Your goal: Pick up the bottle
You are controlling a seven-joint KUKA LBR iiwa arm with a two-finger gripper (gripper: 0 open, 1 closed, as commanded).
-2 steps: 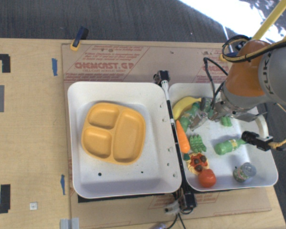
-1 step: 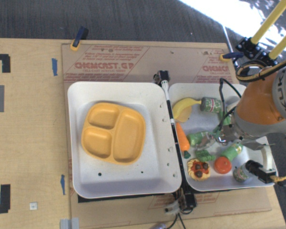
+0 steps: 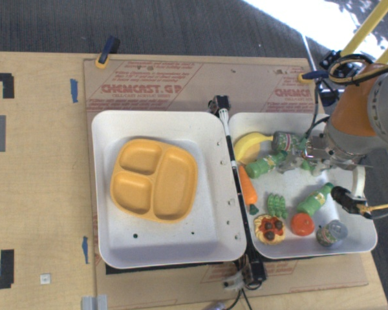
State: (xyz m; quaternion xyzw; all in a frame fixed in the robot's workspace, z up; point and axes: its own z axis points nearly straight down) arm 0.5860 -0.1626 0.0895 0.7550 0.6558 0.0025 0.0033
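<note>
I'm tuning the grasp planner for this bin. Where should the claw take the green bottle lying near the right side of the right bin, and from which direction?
Probably across the middle of the green bottle, coming straight down. It lies on its side at a slant, so the fingers should close across its width. The tomato sits close to its lower end, so stay toward the body's centre.

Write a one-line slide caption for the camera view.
KUKA arm's tool reaches into the right bin among toy food and a green bottle; yellow divided plate in the left bin.

floor (image 3: 149, 11): dark grey carpet | light: bright patch (image 3: 291, 5) upper right | bench (image 3: 32, 173): tan board, blue tape marks
</note>
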